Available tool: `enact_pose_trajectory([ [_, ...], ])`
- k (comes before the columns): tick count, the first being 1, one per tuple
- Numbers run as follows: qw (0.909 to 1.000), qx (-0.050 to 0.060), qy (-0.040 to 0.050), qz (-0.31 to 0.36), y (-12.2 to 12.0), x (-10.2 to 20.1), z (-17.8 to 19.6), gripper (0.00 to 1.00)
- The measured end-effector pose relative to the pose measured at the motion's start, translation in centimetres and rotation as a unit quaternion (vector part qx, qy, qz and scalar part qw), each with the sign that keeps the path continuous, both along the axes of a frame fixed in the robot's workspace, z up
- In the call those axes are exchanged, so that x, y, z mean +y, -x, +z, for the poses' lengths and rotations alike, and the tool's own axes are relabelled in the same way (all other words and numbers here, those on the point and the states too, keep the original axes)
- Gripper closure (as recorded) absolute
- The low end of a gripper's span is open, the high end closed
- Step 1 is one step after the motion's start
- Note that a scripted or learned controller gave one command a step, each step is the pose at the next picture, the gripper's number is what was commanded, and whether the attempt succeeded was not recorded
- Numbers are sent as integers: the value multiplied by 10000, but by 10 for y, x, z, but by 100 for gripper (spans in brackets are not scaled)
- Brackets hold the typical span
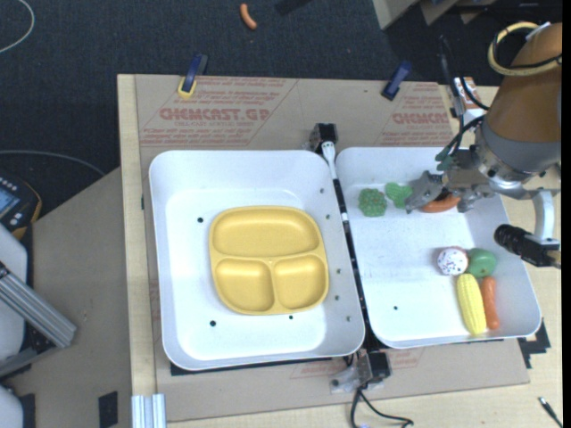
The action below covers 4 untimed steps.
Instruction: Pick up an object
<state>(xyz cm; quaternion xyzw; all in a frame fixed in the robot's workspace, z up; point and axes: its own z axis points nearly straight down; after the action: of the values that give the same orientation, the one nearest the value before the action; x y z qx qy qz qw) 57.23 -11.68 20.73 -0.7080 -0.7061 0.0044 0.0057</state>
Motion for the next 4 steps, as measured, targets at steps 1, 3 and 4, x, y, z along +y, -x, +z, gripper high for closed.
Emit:
enact_pose_trajectory([
  [1, 10000, -70, 9, 14, -3, 0, 8, 0],
  [3, 10000, -35, 1, 7, 4, 3, -96, 0],
  [4, 10000, -46, 1, 14, 5, 4, -124, 0],
])
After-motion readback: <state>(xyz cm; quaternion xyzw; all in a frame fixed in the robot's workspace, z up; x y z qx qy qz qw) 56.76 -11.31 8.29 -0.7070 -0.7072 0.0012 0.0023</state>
